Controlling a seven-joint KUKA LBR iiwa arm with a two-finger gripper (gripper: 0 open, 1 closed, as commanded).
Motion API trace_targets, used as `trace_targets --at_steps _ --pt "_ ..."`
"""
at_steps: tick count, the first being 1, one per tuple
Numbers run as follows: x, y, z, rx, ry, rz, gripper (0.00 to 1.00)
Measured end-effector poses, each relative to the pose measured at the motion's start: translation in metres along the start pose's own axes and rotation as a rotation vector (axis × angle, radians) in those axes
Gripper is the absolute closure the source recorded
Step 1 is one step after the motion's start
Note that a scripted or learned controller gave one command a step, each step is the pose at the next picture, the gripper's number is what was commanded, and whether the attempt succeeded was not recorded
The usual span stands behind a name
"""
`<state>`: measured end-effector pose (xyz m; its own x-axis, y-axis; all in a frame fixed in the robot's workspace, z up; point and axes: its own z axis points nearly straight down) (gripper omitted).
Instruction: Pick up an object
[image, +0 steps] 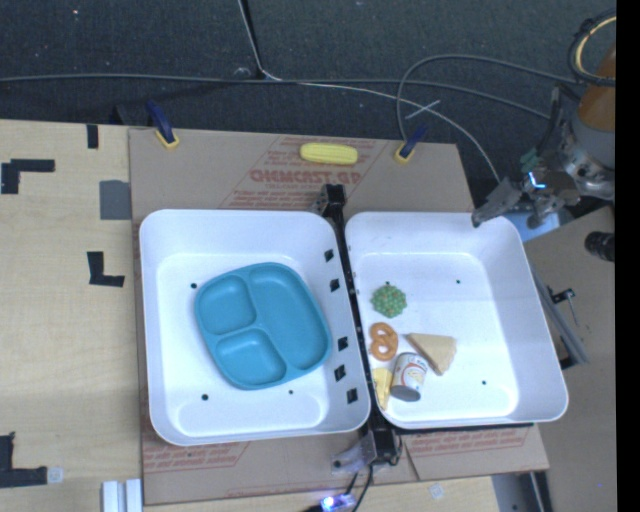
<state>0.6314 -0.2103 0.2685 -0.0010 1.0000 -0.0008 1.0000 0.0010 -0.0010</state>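
The right bin (500, 300) holds several small items near its left side: a green bumpy ball (389, 299), an orange pretzel-shaped piece (383, 341), a tan wedge (433, 350), a small can lying on its side (408, 375) and a yellow piece (381, 384) beside the can. My gripper (500, 208) hangs at the bin's far right corner, above the rim and well away from the items. Nothing shows between its fingers.
The left bin (165, 300) holds a blue divided plate (262, 324). A yellow banana-like object (328, 154) lies on the cardboard behind the bins, between two blue clamps (163, 127). Cables run across the back. The arm (590, 120) fills the upper right.
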Motion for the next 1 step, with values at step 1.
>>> trace_targets --at_steps 1 --pt "0.0 0.005 0.0454 0.004 0.0 -0.001 0.0"
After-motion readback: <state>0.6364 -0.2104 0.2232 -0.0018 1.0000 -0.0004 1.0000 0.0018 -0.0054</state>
